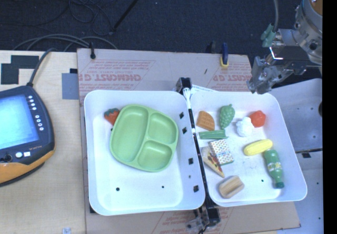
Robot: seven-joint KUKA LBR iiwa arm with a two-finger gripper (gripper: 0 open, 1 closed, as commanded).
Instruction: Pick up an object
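Toy food (257, 147) sits untouched in the right bin (295, 175), so we judge the pick not yet begun: gripper (261, 81) hangs off that bin's rim near 1 o'clock, nothing visibly in it, opening impossible to tell.

Glossy white plastic in both bins (295, 196); smooth, matt green plastic in the divided plate (143, 137). Brown corrugated cardboard (158, 72) beneath, printed red. Pale wood-look counter (58, 185). Dull grey metal on the gripper (261, 84). Shiny plastic bottle (274, 168).
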